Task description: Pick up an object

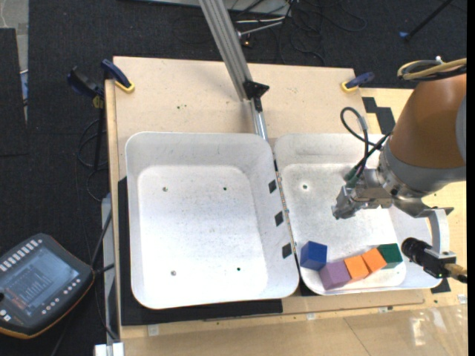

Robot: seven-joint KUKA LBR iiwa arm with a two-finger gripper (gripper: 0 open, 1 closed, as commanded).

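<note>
Along the right bin's (312, 170) near wall sit four blocks (350, 263); gripper (344, 208) state unclear.

Light is bright and even from above, leaving the two shallow white plastic bins (200, 221) close to washed out, with only faint speckle showing on their floors. Shadows are soft and short, a thin dark edge under the bins' near rims. The pale tan wooden bench (193, 95) reads clearly. The dark floor around it loses detail. Focus is slightly soft throughout, with mild grain.
</note>
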